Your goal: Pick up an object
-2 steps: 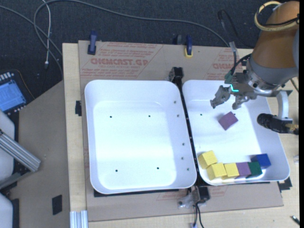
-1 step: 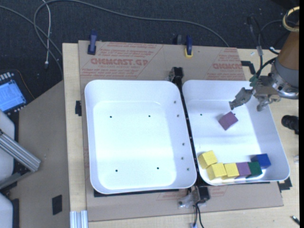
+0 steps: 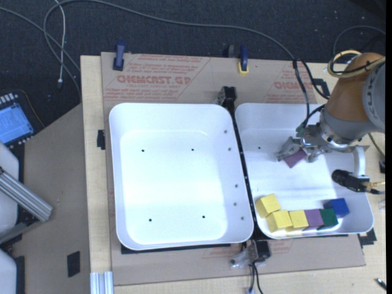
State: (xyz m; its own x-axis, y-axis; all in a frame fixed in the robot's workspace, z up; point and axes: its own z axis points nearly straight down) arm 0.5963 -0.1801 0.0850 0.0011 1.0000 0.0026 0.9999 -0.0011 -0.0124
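A blue-screened device (image 3: 13, 122) lies at the far left on the dark floor, with thin white cables (image 3: 58, 35) looping above it. The bench board (image 3: 92, 164) carries a sheet of brown printed paper (image 3: 156, 78) pinned at the back by two clamps, one blue (image 3: 119, 55) and one blue and yellow (image 3: 244, 60).

The left bin (image 3: 177, 241) sits on the board with only small dark dots on its white floor. Just beside it, touching along the middle seam, is the right bin (image 3: 260, 118).

In the right bin, a row of blocks lies along the front wall: a yellow block (image 3: 267, 204) tilted at the left end, then two more yellow blocks (image 3: 289, 219), a purple block (image 3: 313, 217), a green block (image 3: 328, 217) and a blue block (image 3: 337, 207) at the right end, each touching its neighbour.

Further back in the same bin, the gripper (image 3: 297, 154) hangs over the white floor, and a small mauve block (image 3: 294, 159) sits between its grey fingers, which are closed against it. It lies well apart from the row of blocks. The arm (image 3: 352, 100), with its orange band, reaches in from the right edge, and a black cable (image 3: 303, 78) trails along it.
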